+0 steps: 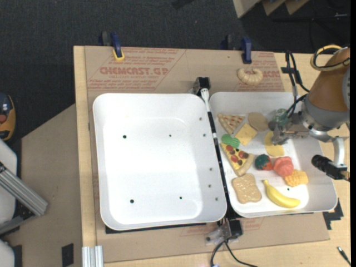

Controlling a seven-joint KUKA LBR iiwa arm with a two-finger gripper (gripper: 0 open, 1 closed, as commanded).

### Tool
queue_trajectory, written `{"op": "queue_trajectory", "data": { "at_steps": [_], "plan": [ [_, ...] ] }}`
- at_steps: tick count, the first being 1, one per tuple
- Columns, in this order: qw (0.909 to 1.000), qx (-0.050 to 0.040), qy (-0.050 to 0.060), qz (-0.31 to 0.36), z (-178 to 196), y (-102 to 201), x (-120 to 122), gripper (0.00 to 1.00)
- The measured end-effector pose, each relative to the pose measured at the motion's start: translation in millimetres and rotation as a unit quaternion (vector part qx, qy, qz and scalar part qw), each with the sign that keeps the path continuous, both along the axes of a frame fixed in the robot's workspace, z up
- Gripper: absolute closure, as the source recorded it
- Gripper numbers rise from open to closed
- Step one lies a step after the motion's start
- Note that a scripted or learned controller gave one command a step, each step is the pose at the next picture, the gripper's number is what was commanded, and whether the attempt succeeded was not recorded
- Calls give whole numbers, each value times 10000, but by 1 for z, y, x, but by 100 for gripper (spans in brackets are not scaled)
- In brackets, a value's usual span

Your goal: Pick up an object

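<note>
Gripper [276, 133] low in right bin [325, 202], over yellow cheese piece [274, 149]; finger state unreadable, grasp can't be confirmed. Banana [281, 196], cracker [246, 188], pizza [236, 156] nearby.

Can't tell whether the gripper [276, 130] is gripping anything, way too small and muddled against the yellow toy piece [274, 149] partly tucked under it. Arm [329, 93] chopped off by the right edge. Right bin [328, 200] partly covered by the arm too.
</note>
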State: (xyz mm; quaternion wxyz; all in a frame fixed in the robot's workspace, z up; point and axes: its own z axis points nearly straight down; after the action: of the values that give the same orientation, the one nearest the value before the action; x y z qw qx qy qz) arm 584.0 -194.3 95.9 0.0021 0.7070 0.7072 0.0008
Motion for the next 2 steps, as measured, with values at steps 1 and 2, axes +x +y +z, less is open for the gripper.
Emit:
{"op": "queue_trajectory", "data": {
  "at_steps": [1, 2],
  "plan": [
    [10000, 34, 71, 10, -12, 12, 45, 100],
    [10000, 3, -31, 29, 78, 66, 86, 100]
  ]
}}
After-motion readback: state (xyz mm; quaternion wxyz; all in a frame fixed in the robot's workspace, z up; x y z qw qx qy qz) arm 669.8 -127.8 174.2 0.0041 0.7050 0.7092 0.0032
